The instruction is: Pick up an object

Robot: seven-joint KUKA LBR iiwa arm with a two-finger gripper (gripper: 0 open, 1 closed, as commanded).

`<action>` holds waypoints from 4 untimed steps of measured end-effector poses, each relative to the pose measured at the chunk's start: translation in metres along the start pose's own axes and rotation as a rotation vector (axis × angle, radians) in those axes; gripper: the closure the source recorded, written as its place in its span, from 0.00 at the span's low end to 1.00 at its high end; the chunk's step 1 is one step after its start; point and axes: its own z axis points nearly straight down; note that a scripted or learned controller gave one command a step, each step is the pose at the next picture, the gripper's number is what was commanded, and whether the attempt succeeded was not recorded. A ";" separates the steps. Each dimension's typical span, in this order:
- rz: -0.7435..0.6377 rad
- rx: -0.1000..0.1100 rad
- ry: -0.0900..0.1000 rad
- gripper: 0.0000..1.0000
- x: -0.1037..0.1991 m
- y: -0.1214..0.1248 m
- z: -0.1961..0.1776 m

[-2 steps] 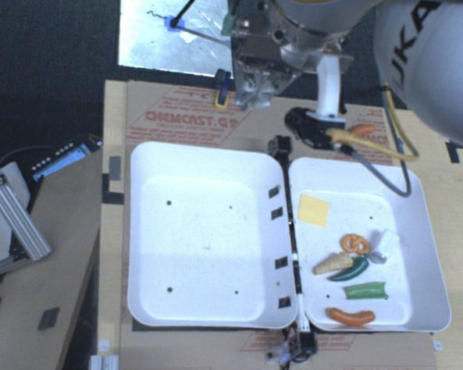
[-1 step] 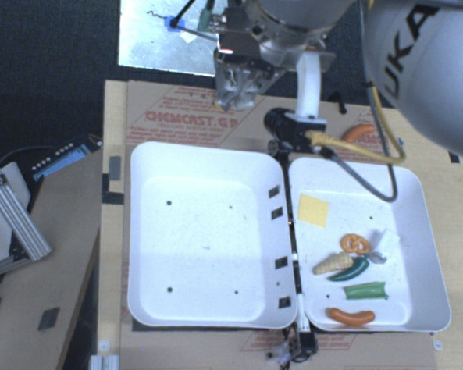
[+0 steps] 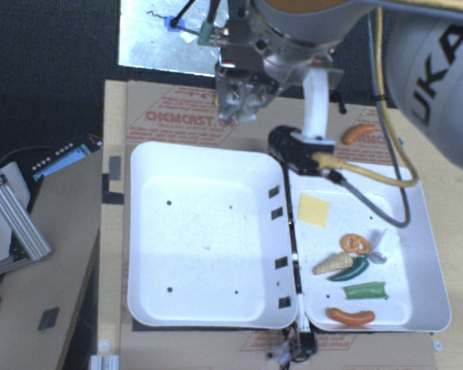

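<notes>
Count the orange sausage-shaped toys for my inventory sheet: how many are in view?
2. One orange sausage-shaped toy lies at the near edge of the right white bin; the other lies outside it on the cardboard behind. The arm could hide more.

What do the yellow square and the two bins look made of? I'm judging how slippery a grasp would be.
The yellow square looks like a flat matte plastic or foam toy cheese slice: even colour, no gloss. The left bin and the right bin look like smooth moulded white plastic, with rounded rims and a soft sheen.
</notes>
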 end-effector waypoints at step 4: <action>-0.004 0.001 0.000 0.00 0.000 -0.055 -0.034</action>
